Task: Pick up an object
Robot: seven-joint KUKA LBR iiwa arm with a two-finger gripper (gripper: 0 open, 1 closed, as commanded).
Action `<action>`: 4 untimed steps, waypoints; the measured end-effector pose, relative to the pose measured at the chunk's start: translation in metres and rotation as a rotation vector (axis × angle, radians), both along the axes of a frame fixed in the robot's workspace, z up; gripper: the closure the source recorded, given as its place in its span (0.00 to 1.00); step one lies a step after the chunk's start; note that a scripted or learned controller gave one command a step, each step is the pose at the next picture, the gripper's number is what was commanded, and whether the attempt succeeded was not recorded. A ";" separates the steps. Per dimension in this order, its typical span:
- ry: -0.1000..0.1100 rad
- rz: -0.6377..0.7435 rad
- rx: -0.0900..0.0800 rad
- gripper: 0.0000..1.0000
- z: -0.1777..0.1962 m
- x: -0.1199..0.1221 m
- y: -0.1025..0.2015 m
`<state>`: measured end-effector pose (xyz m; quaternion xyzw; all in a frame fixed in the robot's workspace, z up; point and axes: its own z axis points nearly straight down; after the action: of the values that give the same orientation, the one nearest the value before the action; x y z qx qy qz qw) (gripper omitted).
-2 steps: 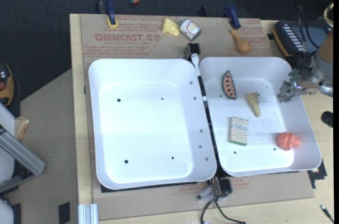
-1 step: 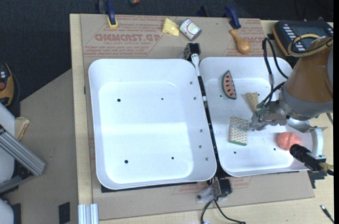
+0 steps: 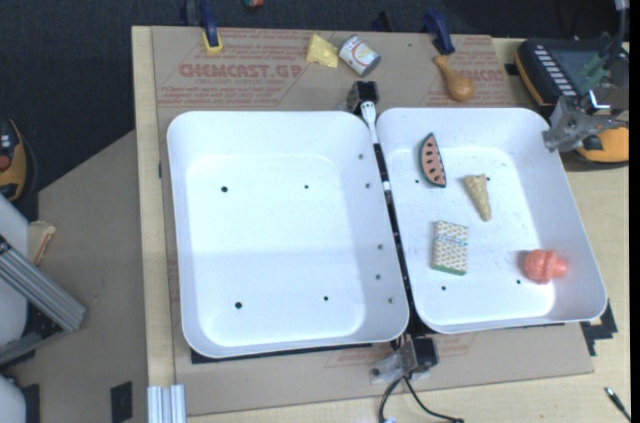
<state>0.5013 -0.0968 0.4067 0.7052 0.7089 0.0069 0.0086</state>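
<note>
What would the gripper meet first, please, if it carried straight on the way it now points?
Probably the right white bin's upper-right rim: the gripper hangs at that corner, seemingly pointing down, though depth is unclear.

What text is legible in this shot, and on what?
"CHEMCAST G P" in red, on the brown board behind the left bin; more red print follows it but cannot be read.
More red print on the same board's right part: too blurred to read.
Small box on the board: printing too small to read.
Dark device at right: markings unreadable.
</note>
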 end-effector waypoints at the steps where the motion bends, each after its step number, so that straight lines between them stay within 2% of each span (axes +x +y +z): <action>1: 0.010 -0.012 -0.004 1.00 0.072 -0.022 -0.071; 2: 0.034 0.008 0.007 1.00 -0.042 -0.023 0.060; 3: 0.015 -0.011 -0.002 1.00 -0.012 0.000 -0.017; 4: 0.011 -0.016 -0.006 1.00 0.065 -0.024 -0.115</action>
<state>0.4775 -0.2122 0.4721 0.7108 0.7033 0.0006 0.0069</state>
